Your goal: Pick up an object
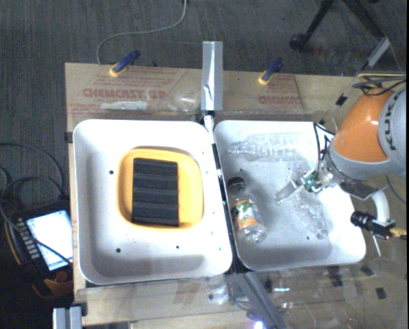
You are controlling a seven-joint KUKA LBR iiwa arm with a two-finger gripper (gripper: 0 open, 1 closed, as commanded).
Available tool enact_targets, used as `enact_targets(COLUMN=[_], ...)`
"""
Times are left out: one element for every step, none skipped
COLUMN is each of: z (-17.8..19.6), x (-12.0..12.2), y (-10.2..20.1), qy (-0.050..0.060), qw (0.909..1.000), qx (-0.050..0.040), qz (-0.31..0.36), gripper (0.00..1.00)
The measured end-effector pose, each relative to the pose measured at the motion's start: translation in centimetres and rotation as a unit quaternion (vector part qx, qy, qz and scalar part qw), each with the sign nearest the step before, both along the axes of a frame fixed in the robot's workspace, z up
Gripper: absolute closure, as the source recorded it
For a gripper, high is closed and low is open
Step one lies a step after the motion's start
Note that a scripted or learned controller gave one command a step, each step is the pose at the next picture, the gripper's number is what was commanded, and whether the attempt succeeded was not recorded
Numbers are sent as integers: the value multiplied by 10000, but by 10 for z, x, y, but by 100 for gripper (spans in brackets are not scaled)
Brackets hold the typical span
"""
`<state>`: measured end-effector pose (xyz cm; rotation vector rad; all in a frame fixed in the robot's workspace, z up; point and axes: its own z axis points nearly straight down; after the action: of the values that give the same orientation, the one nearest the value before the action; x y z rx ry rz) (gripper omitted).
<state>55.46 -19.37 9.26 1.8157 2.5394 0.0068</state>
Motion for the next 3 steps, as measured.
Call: enact_targets(z=[-2, -1, -3], x=[53, 43, 92], y=[-13, -14, -16], qy=[44, 15, 150], qw=[9925, 9975, 9937], qx=[78, 42, 102], qz=[-1217, -704, -1102], gripper=[0, 0, 0])
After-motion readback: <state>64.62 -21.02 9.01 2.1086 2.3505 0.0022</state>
